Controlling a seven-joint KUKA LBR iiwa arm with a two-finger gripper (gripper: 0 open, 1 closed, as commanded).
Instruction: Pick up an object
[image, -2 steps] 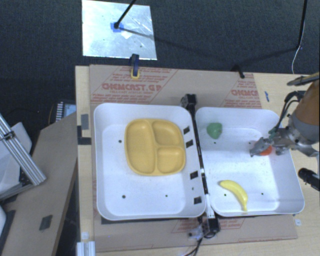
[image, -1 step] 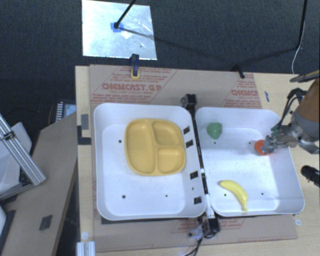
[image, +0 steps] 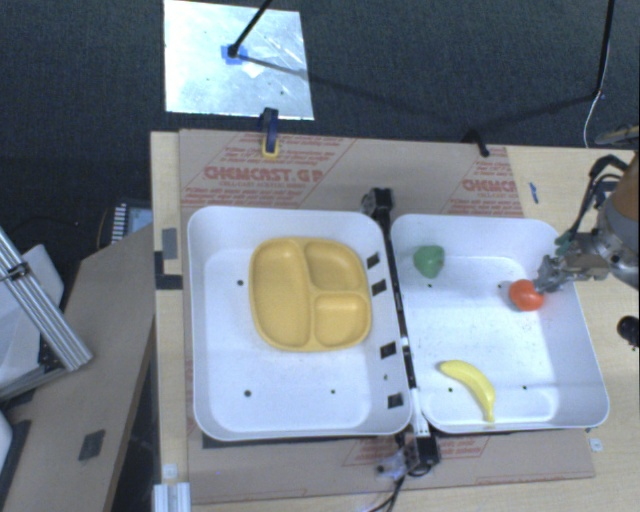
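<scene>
The right bin holds three small objects. A green rounded piece lies near its far left corner. A yellow banana rests close to the front wall. An orange-red ball sits by the right wall. My gripper reaches in over the right wall and its tip is low, right against the ball's right side. From this view I cannot make out whether the ball is between its tips or just beside them.
In the left bin lies a yellow plate with three compartments. A black hinge strip divides the two bins. Cardboard underlies both, and a shiny metal sheet lies beyond the bench.
</scene>
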